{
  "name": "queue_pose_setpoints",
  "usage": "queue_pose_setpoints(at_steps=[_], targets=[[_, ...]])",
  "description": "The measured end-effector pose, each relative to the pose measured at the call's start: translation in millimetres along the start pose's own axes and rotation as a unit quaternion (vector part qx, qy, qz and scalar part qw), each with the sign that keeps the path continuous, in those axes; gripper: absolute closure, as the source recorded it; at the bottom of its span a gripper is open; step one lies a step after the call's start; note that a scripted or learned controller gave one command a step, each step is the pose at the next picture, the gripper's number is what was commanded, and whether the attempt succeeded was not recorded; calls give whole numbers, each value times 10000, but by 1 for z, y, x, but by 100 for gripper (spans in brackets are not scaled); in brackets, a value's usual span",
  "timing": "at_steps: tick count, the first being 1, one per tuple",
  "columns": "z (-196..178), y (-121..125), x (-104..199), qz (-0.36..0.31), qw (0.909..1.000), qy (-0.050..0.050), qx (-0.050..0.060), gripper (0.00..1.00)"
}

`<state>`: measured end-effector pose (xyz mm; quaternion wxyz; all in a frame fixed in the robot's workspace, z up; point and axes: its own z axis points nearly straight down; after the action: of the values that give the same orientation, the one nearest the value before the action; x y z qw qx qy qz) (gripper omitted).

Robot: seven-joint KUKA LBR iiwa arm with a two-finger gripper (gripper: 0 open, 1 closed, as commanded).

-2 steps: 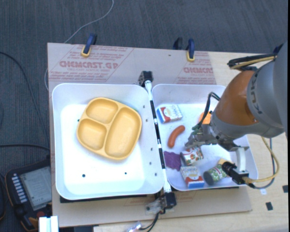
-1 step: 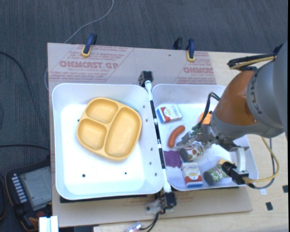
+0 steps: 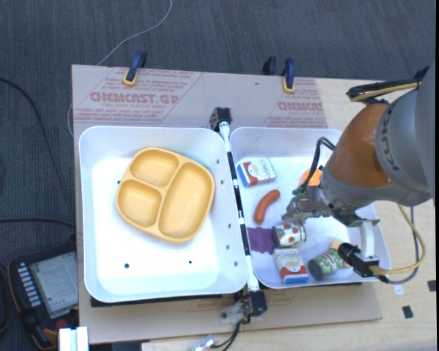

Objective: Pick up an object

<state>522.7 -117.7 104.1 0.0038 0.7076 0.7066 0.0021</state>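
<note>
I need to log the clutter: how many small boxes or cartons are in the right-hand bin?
2: a red and white carton near the bin's upper left and another box at its lower edge. The arm may hide more.

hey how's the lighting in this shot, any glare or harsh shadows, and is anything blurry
Camera view: bright, even light; the left bin floor looks nearly washed out around the yellow plate, which casts only a faint shadow. The arm darkens part of the right bin beneath it. Focus is fairly sharp, though labels on the small cans are too small to read.
</note>
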Motion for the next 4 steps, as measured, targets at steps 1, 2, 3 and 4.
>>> queue_pose_setpoints(at_steps=[1,2,3,4], targets=[[0,0,0,0,10000,1,2,0],[-8,1,0,-1,10000,0,6,100],[-8,1,0,-1,10000,1,8,0],[-16,2,0,-2,10000,-1,3,100]])
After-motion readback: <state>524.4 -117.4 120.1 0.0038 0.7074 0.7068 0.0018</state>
